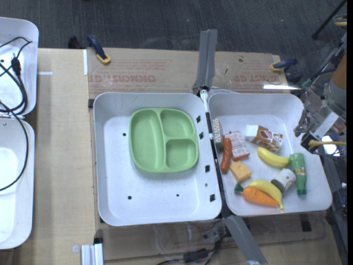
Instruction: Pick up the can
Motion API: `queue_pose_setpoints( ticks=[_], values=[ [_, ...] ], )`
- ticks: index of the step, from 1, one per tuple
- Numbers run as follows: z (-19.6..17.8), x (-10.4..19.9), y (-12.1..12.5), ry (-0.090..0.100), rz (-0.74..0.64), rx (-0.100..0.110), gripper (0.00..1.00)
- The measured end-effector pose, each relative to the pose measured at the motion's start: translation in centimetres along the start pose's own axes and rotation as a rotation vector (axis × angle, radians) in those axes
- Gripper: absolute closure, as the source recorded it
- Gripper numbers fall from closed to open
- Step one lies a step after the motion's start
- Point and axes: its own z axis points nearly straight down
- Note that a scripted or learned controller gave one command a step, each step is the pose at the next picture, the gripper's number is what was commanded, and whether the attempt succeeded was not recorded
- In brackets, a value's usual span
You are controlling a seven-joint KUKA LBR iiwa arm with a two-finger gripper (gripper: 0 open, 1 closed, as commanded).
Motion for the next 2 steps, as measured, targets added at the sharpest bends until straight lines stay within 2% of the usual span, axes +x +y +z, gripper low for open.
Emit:
queue_pose_setpoints(
  ticks=[1, 2],
  values=[
    [0.0, 0.0, 0.0, 0.0, 0.0, 0.0, 0.0],
    [10.2, 1.2, -0.4, 0.013, 0.094, -0.01, 0.0]
  ],
)
